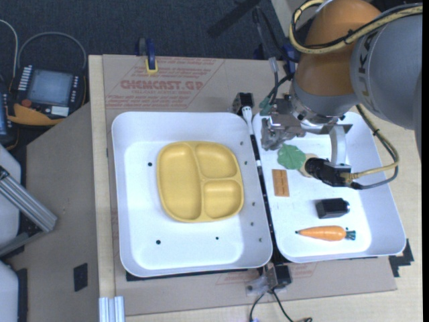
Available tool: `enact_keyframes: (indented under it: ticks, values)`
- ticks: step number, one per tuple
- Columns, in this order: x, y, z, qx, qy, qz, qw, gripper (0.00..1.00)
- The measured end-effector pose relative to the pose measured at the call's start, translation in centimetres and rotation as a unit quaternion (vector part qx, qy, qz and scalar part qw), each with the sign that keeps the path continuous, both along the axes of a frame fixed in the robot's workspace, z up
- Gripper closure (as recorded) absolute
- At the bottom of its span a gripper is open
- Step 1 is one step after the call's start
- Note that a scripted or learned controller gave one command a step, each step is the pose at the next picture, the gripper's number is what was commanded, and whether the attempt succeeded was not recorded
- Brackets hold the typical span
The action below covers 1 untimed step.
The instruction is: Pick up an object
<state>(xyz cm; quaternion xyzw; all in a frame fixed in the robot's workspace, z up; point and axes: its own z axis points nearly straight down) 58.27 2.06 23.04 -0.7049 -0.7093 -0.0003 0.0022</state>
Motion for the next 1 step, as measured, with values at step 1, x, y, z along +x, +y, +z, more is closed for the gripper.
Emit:
enact_keyframes:
  ticks: [1]
  values:
    - [-1.99, 4.24, 0.57, -0.0004, 0.0, -0.001, 1.0, 1.0]
